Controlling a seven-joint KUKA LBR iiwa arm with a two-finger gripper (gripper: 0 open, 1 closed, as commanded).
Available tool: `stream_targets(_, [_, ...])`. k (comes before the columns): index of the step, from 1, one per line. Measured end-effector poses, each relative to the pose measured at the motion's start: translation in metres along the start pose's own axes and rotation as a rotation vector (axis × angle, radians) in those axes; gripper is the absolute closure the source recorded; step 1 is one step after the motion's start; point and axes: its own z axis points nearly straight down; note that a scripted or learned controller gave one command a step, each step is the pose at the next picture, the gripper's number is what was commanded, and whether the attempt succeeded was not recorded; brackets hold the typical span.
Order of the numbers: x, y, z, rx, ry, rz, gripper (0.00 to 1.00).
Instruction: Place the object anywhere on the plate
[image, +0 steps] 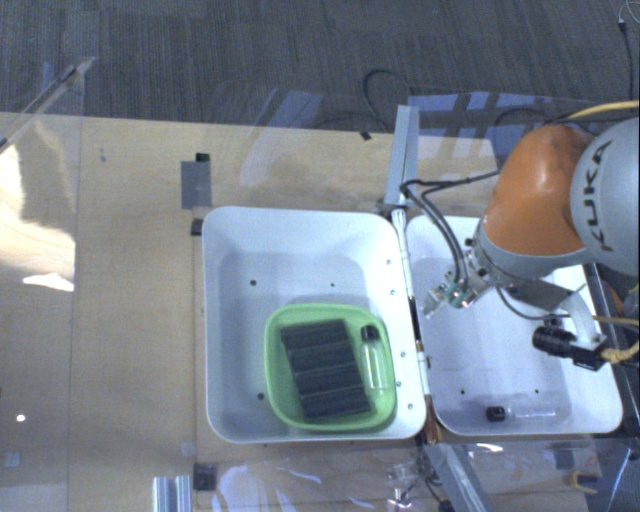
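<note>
From my station I took the green plate (274, 350) as my reference: it sat in the left bin (230, 290), toward the near wall, with a dark ridged block (322, 370) lying across its middle and a small clear vial (372, 358) with a black cap along its right rim. The thing I judged I was meant to move was the clear bottle (512, 411), which lay on its side in the right bin (545, 375), well to the right of the plate and across the divider from it, close to the near wall, its black cap pointing toward the plate. The arm (540, 195) hung over the right bin, up and to the right of the plate, and the gripper (448, 295) hovered just past the divider, well apart from the bottle. I could not tell whether it was wide or narrow, because the wrist and cables hid it, and nothing I could see suggested it held anything. The bottle looked light, stiff and smooth; I expected it to roll or skid if nudged, and clear plastic gives little grip. I judged the best hold to be across the body, just behind the cap, squarely over its axis. The open space I saw for setting it down was the strip of plate left of the block.
</note>
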Motion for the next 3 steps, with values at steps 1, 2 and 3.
stream_targets(1, [0.000,0.000,0.000,0.000,0.000,0.001,0.00])
stream_targets(2, [-0.063,-0.010,-0.034,-0.002,-0.004,-0.106,0.00])
stream_targets(3, [-0.063,-0.007,-0.046,-0.010,-0.009,-0.108,1.00])
